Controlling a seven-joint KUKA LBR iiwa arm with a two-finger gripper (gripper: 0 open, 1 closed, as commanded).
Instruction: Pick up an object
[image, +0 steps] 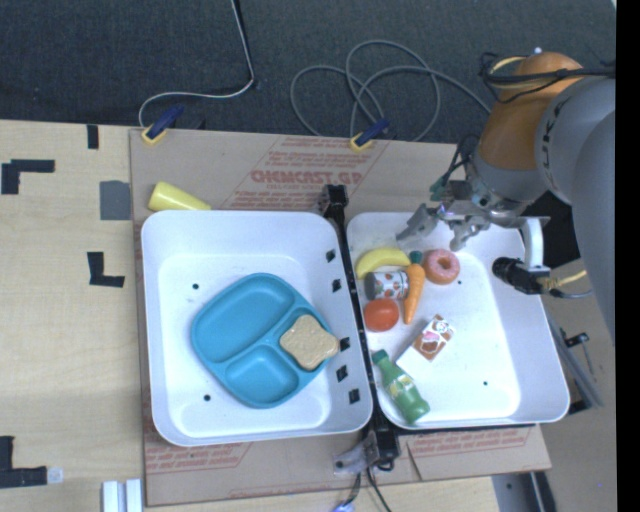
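Observation:
My gripper (440, 230) hangs over the back of the right bin (520, 350), its fingers spread open with nothing between them. Just below it lie a pink donut (441, 267), a yellow banana (383, 260) and an orange carrot (413, 287). A small can (384, 284) and a red tomato (380, 316) sit by the bin's left wall. Further forward are a small red-and-white box (432, 337) and a green bottle (402, 386).
The left bin (175, 400) holds a blue divided plate (240, 335) with a slice of toast (308, 342) on its right edge. A yellow object (178, 197) lies on the cardboard behind the left bin. Cables loop behind the bins.

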